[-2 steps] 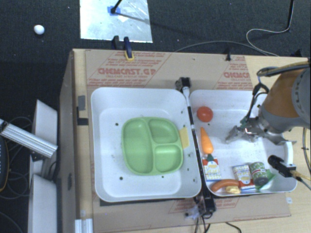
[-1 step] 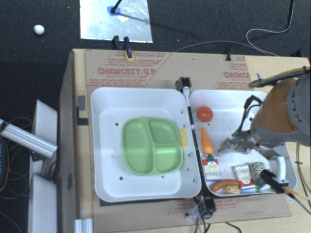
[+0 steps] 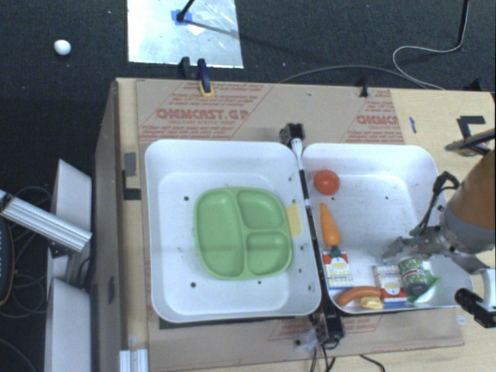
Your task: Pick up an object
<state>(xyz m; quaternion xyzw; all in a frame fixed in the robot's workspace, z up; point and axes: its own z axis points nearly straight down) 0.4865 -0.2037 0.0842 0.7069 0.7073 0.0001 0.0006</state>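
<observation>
Pincer (image 3: 407, 246) sits at lower right of the frame, over the right bin (image 3: 372, 161); its opening cannot be determined. Green can (image 3: 415, 273) lies just below it, beside carrot (image 3: 331, 227), tomato (image 3: 326, 181) and cartons.

On the counter (image 3: 232, 103) two shallow white bins sit side by side and touching: the left bin (image 3: 167, 169) holds a green divided plastic plate (image 3: 240, 232) near its middle. In the right bin (image 3: 403, 165), a round red-orange ball (image 3: 326, 181) lies at the back left, an orange toy carrot (image 3: 330, 225) just in front of it. Along the front wall lie a small printed carton (image 3: 337, 270), a toy hot dog (image 3: 359, 296), a second small carton (image 3: 387, 280) and a green labelled can (image 3: 415, 274), left to right.
</observation>
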